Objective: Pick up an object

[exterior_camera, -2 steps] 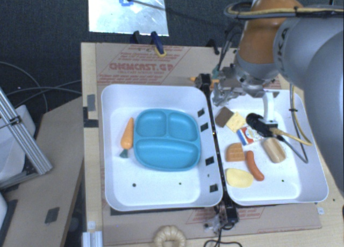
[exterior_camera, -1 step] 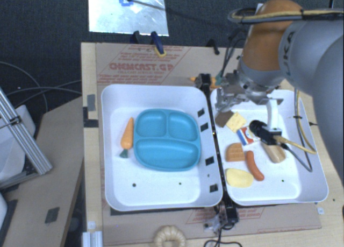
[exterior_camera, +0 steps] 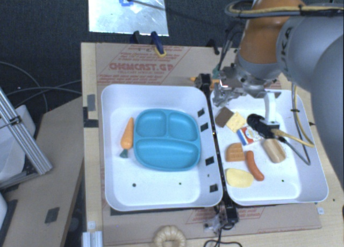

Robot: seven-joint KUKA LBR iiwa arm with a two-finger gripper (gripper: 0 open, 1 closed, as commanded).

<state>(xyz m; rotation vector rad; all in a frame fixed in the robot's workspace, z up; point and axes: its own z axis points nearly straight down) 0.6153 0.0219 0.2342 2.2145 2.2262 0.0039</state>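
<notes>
fixed overhead camera, slanted down, both bins (exterior_camera: 161, 92)

Blue plate (exterior_camera: 164, 139) and orange carrot (exterior_camera: 127, 133) lie in a white bin (exterior_camera: 115, 186); a red sausage (exterior_camera: 255, 166), yellow slice (exterior_camera: 238, 177) and brown square (exterior_camera: 223, 117) in the other.

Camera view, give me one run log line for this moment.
gripper: top-left of right bin | holding: nothing visible | nearest: brown block | left bin: carrot, blue plate
</notes>
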